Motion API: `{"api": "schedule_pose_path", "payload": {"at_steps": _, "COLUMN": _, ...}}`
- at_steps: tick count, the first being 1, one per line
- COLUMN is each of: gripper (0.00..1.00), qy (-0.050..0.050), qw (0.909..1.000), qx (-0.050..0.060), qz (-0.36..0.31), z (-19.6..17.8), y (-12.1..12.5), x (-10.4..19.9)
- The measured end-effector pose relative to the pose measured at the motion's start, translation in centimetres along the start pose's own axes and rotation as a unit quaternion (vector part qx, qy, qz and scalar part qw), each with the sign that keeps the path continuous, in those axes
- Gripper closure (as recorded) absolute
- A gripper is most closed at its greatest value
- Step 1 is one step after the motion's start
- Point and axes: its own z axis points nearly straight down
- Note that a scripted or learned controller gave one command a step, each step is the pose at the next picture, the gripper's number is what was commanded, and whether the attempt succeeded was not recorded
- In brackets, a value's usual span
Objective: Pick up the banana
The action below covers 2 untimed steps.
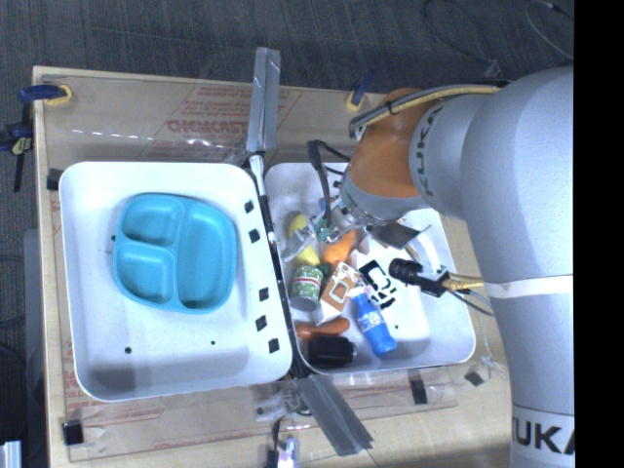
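Reaching into cluttered right white bin [450, 344], grey arm's gripper [330, 224] above yellow curved banana [296, 225]; fingers' state unclear, cannot tell.

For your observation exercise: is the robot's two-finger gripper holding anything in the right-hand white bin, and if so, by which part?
It cannot be told. The grey arm's orange-banded wrist hangs over the cluttered right white bin, hiding the gripper's tip among the items there.
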Motion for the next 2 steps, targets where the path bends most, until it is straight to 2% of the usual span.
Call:
{"api": "schedule_pose_path", "payload": {"at_steps": 1, "gripper": 1.00, "qy": 0.003, "qw": 1.0000, "qx": 0.000, "qz": -0.002, "z": -0.9, "y": 0.1, "x": 0.2}}
{"api": "schedule_pose_path", "payload": {"at_steps": 2, "gripper": 1.00, "qy": 0.008, "qw": 0.9972, "qx": 0.000, "qz": -0.074, "z": -11.6, "y": 1.9, "x": -3.5}}
